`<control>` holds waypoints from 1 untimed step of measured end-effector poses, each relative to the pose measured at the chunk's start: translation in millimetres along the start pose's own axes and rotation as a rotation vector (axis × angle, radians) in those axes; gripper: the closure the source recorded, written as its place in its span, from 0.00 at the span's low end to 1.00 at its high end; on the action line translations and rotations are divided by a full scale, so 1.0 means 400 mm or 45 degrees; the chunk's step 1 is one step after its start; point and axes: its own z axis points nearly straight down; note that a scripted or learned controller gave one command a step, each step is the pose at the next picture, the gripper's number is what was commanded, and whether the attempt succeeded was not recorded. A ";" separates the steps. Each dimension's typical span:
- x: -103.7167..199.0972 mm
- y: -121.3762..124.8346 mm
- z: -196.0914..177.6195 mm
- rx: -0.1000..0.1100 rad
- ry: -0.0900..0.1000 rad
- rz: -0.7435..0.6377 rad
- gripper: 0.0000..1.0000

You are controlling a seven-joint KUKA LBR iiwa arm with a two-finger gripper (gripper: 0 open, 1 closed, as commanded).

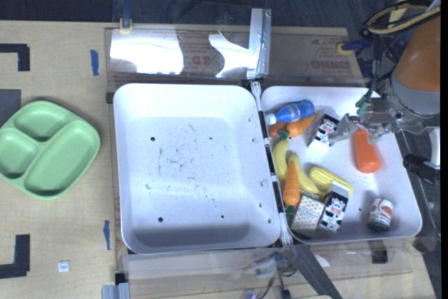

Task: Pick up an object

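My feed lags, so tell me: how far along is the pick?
Done: the gripper is over the right bin, above the orange cylinder. In hand: nothing visibly held; the view doesn't settle how its grip stands. Left: grasp and lift; the blue bottle, bananas, corn and small can lie untouched.

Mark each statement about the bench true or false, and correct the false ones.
1. The blue bottle lies in the right bin. True.
2. The green tray sits inside the left bin. False: it rests on the bench, left of both bins.
3. The orange bottle lies just below the hand in the picture. True.
4. The can lies in the left bin. False: it is in the right bin's near corner.
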 end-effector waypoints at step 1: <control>-0.018 0.122 0.230 -0.004 -0.002 -0.143 0.00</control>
